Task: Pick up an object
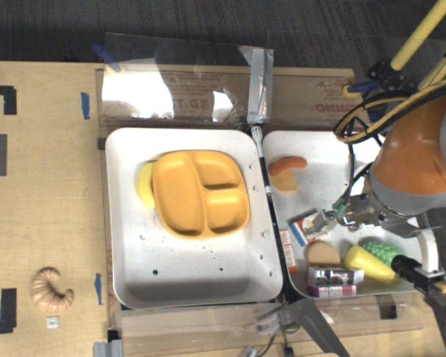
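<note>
My gripper (336,216) hangs low over the middle of the right bin (323,151), under the grey arm with its orange band (416,155). Just left of the gripper lies a small red, white and blue packet (303,227). Below it sit a brown bread-like piece (323,253) and a yellow corn cob with a green end (373,261). A small dark box (334,277) lies along the bin's front wall. An orange-red sausage-like toy (286,171) rests near the back left of this bin. Nothing shows as held.
The left bin (126,222) holds an upturned orange divided tray (201,192) with a yellow item (144,184) peeking out at its left. A tan croissant-like toy (52,288) lies on the bench at the far left. Yellow and black cables (401,50) run at the upper right.
</note>
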`<action>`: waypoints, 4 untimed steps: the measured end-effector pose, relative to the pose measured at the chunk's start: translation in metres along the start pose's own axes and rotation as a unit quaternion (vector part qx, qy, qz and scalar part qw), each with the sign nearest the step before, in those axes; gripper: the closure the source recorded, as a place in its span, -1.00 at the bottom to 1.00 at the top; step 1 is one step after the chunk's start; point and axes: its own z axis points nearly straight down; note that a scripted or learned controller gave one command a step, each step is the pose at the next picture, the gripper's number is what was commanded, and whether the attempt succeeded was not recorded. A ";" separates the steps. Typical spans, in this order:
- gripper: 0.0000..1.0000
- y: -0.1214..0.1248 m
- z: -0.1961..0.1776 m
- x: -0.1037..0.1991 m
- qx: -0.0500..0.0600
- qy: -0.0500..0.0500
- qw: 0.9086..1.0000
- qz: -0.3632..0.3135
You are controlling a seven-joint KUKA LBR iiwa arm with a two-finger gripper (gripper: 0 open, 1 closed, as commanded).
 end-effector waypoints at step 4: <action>-1.00 0.108 0.089 -0.068 -0.012 -0.006 0.998 -0.069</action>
